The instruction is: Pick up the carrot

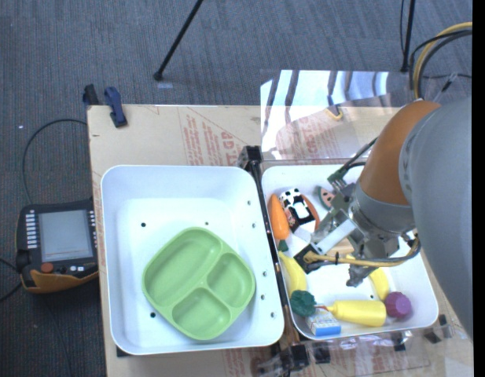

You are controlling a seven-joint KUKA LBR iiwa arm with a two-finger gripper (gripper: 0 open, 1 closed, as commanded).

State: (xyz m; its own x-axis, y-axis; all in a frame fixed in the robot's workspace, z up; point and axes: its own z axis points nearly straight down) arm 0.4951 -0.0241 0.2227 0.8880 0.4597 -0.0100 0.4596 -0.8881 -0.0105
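Carrot (pixel 279 216) lies in the right bin (pixel 428 289), tight against its left wall, long axis running up and down the view, orange and slightly tapered. Just right of it sits a black-and-white toy (pixel 298 207), touching or nearly so. Below the carrot a banana (pixel 293 272) leans along the same wall, with a green broccoli piece (pixel 303 301) at its lower end. A yellow bottle-like item (pixel 358 312), a purple ball (pixel 398 305) and a small blue-and-white piece (pixel 325 328) lie near the bin's front edge.

The arm (pixel 419 171) covers much of the right bin's far and right side, so whatever lies under it is hidden. The gripper (pixel 360 272) hangs over the bin's middle, well right of the carrot and lower in the view, apart from it. Its tips are dark and blurred against the clutter; whether the jaws stand apart or together I cannot tell, and nothing is seen between them.

The left bin (pixel 124 210) holds a green divided tray (pixel 199 283).
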